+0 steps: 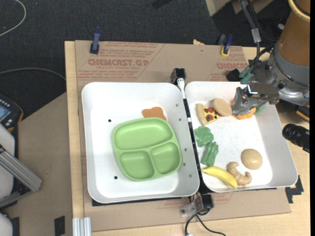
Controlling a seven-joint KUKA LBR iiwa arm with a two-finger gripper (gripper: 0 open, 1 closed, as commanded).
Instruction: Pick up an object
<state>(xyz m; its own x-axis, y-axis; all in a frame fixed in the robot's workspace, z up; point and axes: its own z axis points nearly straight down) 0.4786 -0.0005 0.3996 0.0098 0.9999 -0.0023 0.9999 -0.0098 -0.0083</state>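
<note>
Reaching Into the Right Bin, Gripper Over an Orange Toy

Hanging at the far edge of the right bin (275, 154), the gripper (244, 106) sits directly above a small orange toy (246, 114), possibly a carrot. Only a sliver of orange shows beneath the metal, so I cannot tell whether the gripper is closed on the piece or merely resting over it.

The orange piece lies against the bin's back right area, just beside a tan bun-like toy (222, 107) and near a pizza slice (207, 113). It looks like moulded plastic play food: light, rigid, smooth, and likely a little slippery under hard pads. Nothing about it seems fragile. A pinch across its narrow width, near the middle, would be the safest hold, since a tapered end could squirt out.

Its long axis appears to run roughly left to right across the view, with the visible end pointing toward the bin's right wall, though the gripper hides too much to be certain.

Elsewhere in that bin lie a green vegetable toy (206, 144), a banana (220, 176), a brown round toy (251, 159) and a pale curled piece (240, 175). The left bin (96, 132) carries a green divided plate (146, 148) and an orange-brown piece (154, 113) behind it.
</note>
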